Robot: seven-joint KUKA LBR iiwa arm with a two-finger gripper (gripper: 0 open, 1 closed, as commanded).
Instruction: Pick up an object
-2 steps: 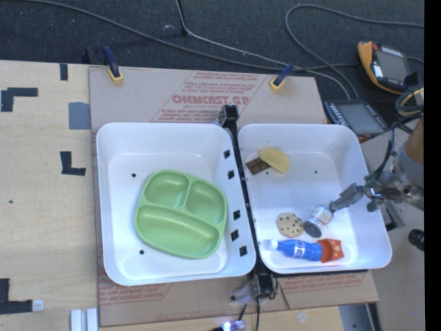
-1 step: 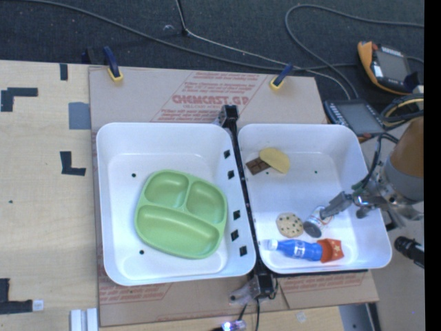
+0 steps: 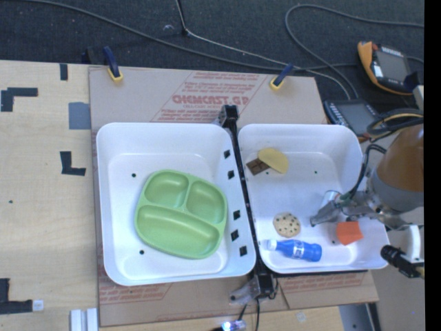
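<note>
The gripper (image 3: 329, 211) hung low in the right bin (image 3: 303, 135), its fingers apart on nothing, just beside the small orange block (image 3: 349, 233) near the bin's right wall, which looked light, rigid and best pinched across flat sides.

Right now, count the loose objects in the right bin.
4: yellow piece near the far wall, cookie mid-bin, blue bottle along the near wall, orange block beside the gripper.

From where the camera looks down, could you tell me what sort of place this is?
Probably a robotics lab bench for grasping trials: two white bins clamped side by side, toy items such as a green plate and blue bottle, and loose cables behind.
</note>
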